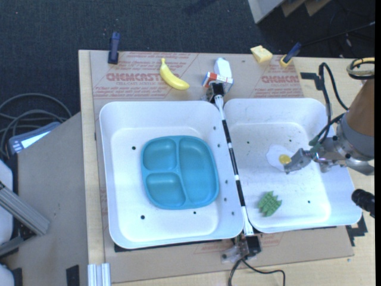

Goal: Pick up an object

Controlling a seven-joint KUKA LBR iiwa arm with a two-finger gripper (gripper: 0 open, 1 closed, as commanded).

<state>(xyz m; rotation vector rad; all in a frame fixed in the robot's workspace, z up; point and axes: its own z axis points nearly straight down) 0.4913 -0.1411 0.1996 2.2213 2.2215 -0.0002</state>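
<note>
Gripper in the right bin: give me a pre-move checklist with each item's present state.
1. Gripper is over the right bin: ok.
2. Target near the fingertips, a fried egg toy: ok.
3. Egg seen between the fingers: cannot tell.
4. Green toy lies apart from the gripper, toward the bin's near side: ok.
5. Blue divided plate sits in the left bin, out of the arm's way: ok.
6. Banana lies outside the bins on the board: ok.
</note>
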